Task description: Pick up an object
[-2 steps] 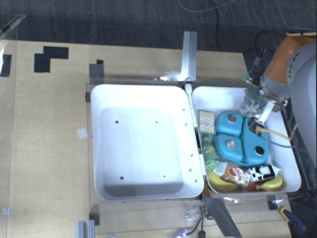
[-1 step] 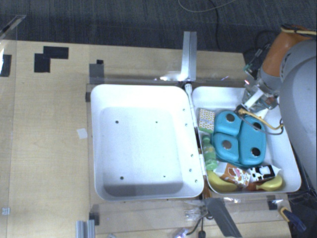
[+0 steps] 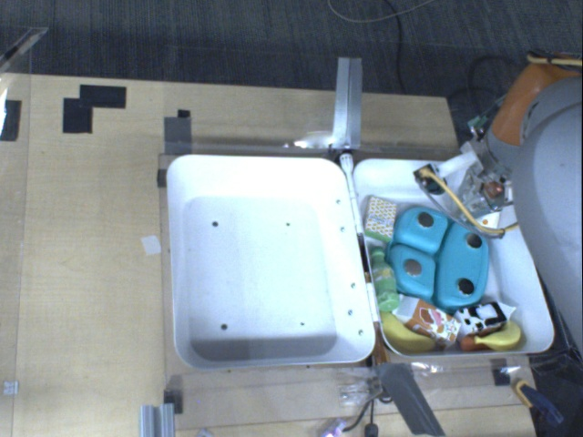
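The right bin (image 3: pixel 528 285) holds a jumble of objects. A large teal plastic piece (image 3: pixel 439 259) with dark holes lies in its middle. A yellow banana (image 3: pixel 499 338) and a second yellow piece (image 3: pixel 404 333) lie along the front wall, with a brown printed packet (image 3: pixel 432 320) and a black-and-white item (image 3: pixel 482 315) between them. A dotted card (image 3: pixel 381 215) and something green (image 3: pixel 387 288) lie by the left wall. My gripper (image 3: pixel 455 185) hangs over the bin's back right corner, just above and behind the teal piece, with a yellow cable looped beside it.
The left white bin (image 3: pixel 182 244) stands next to the right one, sharing a middle divider (image 3: pixel 357 244). A metal post (image 3: pixel 348 107) rises behind the bins. The grey arm (image 3: pixel 556 180) covers the right bin's right edge.
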`<state>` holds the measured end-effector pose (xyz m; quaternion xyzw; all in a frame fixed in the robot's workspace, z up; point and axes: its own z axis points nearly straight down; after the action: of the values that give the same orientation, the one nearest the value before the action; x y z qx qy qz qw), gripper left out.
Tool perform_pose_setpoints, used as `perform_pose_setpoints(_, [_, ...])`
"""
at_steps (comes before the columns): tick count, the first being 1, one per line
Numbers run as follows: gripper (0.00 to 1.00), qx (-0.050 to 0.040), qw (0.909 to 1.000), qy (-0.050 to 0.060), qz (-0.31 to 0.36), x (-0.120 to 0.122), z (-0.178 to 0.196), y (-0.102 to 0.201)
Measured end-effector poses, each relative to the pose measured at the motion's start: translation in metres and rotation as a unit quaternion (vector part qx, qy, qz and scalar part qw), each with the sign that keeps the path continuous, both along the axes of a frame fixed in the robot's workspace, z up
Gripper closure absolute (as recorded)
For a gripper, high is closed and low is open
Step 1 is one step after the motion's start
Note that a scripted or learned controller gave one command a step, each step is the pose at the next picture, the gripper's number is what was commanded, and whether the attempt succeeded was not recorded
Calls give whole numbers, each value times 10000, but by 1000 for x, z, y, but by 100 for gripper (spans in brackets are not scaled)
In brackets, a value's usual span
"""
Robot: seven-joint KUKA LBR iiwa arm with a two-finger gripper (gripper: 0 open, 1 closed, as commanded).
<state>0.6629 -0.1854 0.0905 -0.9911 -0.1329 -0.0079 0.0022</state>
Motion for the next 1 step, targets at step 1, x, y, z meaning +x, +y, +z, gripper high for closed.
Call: perform_pose_setpoints(1, [100, 50, 9997, 41, -218, 4, -1, -3])
